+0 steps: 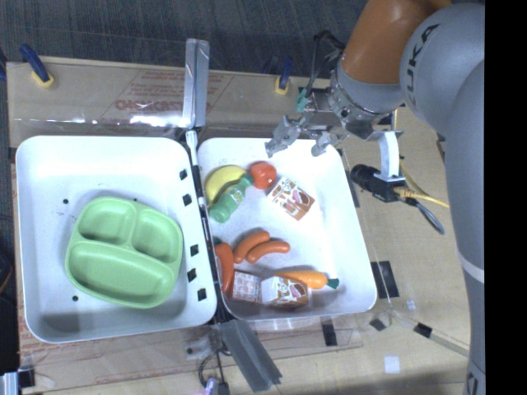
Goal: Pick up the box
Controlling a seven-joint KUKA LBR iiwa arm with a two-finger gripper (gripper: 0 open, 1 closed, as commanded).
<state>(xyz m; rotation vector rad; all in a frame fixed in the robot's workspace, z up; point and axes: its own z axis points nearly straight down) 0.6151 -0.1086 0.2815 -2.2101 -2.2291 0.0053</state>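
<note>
Hand: hand (300, 139) hangs over the 12 o'clock rim of the right bin (356, 245), fingers spread apart and nothing between them.
Arm: grey arm (445, 72) with its orange band comes in from 3 o'clock.
Box: box (291, 198) with a printed face lies tilted in the right bin, toward 1 o'clock of the bin's floor, below the hand and apart from it.
Neighbours of the box: red tomato (262, 174) just beside it at 10 o'clock; yellow banana (222, 179) and green bottle (229, 202) further toward 9 o'clock.
Lower right bin: two sausages (260, 247) near the middle; carrot (306, 279), a juice carton (282, 291) and another small pack (245, 287) along the 6 o'clock wall.
Left bin: left bin (49, 171) holds a green divided tray (125, 250).
Table: both bins sit side by side on the table (107, 89).
</note>
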